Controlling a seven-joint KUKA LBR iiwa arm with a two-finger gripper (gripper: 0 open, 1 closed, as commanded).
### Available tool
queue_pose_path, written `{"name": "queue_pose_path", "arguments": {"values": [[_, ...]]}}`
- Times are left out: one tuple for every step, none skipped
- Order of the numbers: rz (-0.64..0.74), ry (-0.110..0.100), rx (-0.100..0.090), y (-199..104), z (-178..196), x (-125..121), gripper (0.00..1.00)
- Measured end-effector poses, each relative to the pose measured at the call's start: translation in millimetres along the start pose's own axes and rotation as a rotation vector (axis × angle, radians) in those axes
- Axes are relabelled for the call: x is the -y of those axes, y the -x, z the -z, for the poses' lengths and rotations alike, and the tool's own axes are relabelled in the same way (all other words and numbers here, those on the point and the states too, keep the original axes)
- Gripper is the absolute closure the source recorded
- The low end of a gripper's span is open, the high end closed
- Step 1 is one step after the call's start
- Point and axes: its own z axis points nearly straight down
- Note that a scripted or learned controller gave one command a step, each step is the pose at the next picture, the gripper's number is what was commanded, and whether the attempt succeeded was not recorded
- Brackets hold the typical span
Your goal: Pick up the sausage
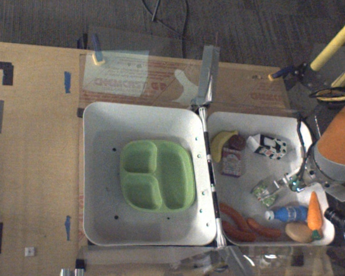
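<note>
Right bin (253, 123), viewed from above. The arm enters from 3 o'clock, and its gripper (291, 183) hangs over the middle-right of this bin, just beside a clear crumpled wrapper (266, 192). The fingers are small and blurred against the clutter, so I cannot tell how far apart they stand. Nothing is seen between them.

The sausage (236, 215) lies along the bin's near wall, toward the lower left corner. It reads as a string of red links. From the fingers it sits at roughly 8 o'clock, well apart, with the wrapper between.

Long axis: close to flat across the view, dipping slightly, running from about 10 o'clock to 4 o'clock. A second link (265, 230) continues the same line toward a blue bottle (289, 214) and a carrot (314, 213).

Judgement: the next move calls for travel down-left, then a closing direction set across that axis, about 1 to 7 o'clock. The bin wall close behind the links may crowd one finger.

Left bin (94, 158) holds a green divided plate (157, 176).
</note>
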Motion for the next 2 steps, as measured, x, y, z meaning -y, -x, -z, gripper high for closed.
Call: {"name": "queue_pose_path", "arguments": {"values": [[-0.146, -0.001, 0.0, -10.6, -23.1, -28.4, 0.0], [-0.343, 0.001, -0.001, -66.9, -33.0, 13.4, 0.0]]}}
